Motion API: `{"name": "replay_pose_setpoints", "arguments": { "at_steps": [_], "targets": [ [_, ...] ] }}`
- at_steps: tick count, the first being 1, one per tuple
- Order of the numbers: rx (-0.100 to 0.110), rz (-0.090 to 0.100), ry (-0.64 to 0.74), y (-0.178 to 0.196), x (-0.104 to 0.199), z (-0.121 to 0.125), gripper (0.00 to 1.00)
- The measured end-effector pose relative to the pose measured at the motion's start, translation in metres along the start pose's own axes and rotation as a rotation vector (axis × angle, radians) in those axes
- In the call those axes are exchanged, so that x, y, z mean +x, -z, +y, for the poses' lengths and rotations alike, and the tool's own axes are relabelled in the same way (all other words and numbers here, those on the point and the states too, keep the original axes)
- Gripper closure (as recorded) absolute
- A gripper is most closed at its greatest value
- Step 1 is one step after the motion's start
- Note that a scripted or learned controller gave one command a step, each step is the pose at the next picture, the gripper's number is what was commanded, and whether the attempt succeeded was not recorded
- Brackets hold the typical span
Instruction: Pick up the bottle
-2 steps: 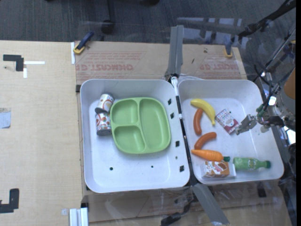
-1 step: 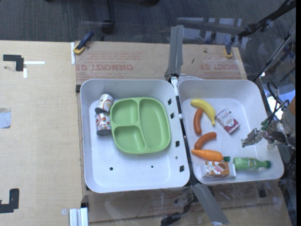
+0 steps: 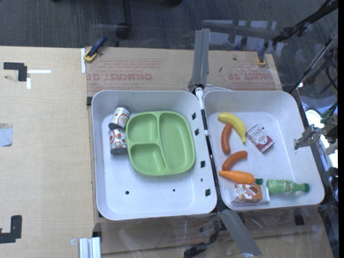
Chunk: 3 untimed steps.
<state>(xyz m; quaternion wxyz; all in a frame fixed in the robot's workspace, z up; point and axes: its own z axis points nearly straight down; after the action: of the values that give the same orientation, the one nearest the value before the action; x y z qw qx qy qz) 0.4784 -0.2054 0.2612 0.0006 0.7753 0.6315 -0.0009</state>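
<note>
The surface is a light wooden bench with a sheet of brown cardboard, and beyond it are a grey carpet and the foot of an office chair. On the cardboard stand two shallow white bins, side by side.

The left bin [image 3: 102, 144] holds a green divided plate [image 3: 161, 143] and, just to the left of it, two small cans [image 3: 119, 130] that touch each other.

The right bin [image 3: 290, 104] holds the task's thing. The green bottle [image 3: 285, 186] lies on its side in the near right corner, close to the near wall, with its cap pointing to the right. Just left of it is an orange juice carton [image 3: 249, 193]; I cannot tell if the two touch. A carrot [image 3: 236, 176] lies just beyond the carton, and further away are two orange sausages [image 3: 230, 148], a banana [image 3: 233, 123] and a small red and white box [image 3: 259, 138], all well apart from the bottle.

In my judgement the task is not yet begun: the bottle rests on the bin floor and nothing is around it. Whether the gripper is spread or pressed together I cannot tell. All the steps are left: to come over the near right corner, go down across the bottle's body, close on it and lift. The near wall and the carton leave little room, so the approach may be difficult.
</note>
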Motion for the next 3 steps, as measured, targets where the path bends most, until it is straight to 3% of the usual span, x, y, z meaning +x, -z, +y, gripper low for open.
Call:
{"name": "replay_pose_setpoints", "arguments": {
  "at_steps": [1,2,3],
  "targets": [
    [0.004,0.001,-0.173,-0.043,0.009,-0.003,0.0],
    [0.007,0.003,-0.379,-0.141,-0.005,-0.001,0.0],
    [0.002,-0.001,-0.452,0.085,-0.001,0.0,0.0]
  ]
}}
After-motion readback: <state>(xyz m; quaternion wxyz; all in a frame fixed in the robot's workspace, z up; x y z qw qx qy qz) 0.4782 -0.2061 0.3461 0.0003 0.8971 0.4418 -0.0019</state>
